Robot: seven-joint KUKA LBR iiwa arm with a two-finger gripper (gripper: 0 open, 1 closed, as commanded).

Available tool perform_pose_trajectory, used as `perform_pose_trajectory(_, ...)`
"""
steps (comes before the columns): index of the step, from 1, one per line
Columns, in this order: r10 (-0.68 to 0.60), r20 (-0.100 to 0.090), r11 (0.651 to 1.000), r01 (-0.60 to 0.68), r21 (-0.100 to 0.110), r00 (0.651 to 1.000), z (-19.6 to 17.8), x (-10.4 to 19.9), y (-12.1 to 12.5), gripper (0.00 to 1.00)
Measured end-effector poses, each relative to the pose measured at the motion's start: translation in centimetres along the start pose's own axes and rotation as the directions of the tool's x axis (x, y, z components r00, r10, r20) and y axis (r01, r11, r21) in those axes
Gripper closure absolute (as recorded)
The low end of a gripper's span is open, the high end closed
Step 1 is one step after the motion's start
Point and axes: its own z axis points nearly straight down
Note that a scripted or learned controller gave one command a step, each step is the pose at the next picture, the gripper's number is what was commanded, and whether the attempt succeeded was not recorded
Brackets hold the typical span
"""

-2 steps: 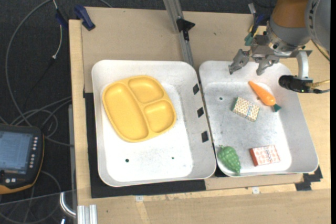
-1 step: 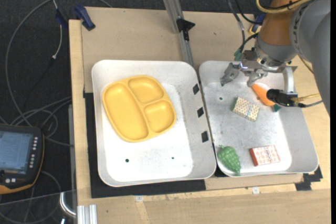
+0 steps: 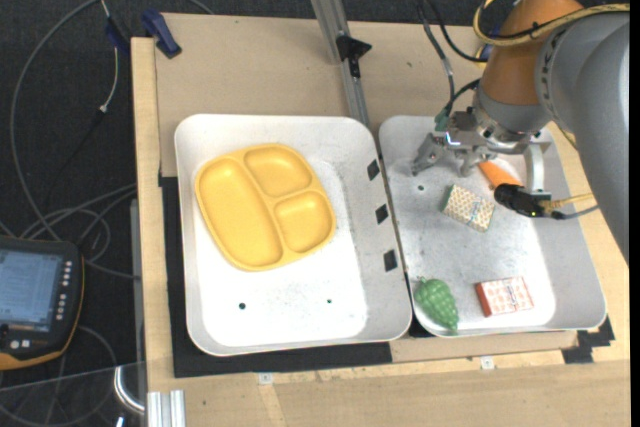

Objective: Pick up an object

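a: where's the gripper point(image 3: 462, 143)?

b: at the far end of the right bin point(image 3: 560, 315), hanging over its floor. whether its fingers are spread or pressed together, i can't tell.

a: and the objects?

b: the patterned block point(image 3: 468, 207) lies just near of it, an orange piece point(image 3: 497, 171) to its right. the green toy point(image 3: 436, 303) and red box point(image 3: 503, 295) sit well apart at the near edge. the yellow tray point(image 3: 264, 205) fills the left bin point(image 3: 290, 330).

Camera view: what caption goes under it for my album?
Robot gripper over right bin; yellow tray in left bin.
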Motion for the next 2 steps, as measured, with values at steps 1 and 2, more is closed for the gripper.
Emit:
perform_pose_trajectory(1, 0.0, -0.001, 1.0, 0.0, -0.007, 1.0, -1.4, 0.0, 0.2, 1.0)
perform_pose_trajectory(2, 0.0, 0.002, 1.0, 0.0, -0.013, 1.0, -7.7, 0.2, -0.3, 1.0)
